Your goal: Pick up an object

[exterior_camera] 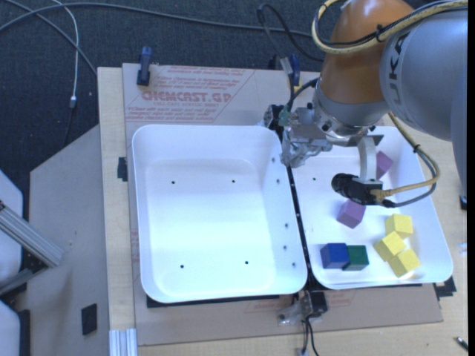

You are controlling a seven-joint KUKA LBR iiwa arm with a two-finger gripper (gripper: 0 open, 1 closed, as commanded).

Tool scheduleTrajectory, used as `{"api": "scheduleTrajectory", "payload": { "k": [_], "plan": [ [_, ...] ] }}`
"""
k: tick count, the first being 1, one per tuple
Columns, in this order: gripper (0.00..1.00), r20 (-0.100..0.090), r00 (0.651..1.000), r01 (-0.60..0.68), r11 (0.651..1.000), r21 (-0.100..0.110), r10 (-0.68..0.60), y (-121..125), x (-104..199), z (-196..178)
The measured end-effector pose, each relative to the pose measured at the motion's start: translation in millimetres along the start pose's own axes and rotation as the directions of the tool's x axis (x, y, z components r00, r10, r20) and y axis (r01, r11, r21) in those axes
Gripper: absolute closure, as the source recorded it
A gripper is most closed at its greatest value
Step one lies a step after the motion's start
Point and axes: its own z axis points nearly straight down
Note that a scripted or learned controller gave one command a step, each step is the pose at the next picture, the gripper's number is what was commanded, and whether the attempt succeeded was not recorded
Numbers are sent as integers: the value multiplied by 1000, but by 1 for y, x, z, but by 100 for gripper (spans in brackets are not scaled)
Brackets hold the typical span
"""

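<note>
Gripper [295,153] hanging at right bin [320,202] far-left corner; opening: cannot tell. Purple block [352,213] sitting apart, skewed to bin walls.

A blue clamp [145,56] sits on the printed board's [189,93] far edge.

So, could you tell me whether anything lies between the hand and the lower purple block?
Nothing visible does. The hand hangs over the upper left corner of the right bin, and only bare white floor lies between it and the lower purple block.
</note>
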Motion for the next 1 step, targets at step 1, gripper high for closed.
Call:
{"api": "scheduleTrajectory", "payload": {
  "k": [1],
  "plan": [
    [100,1,1000,0,1000,1,0,3,55,17]
  ]
}}
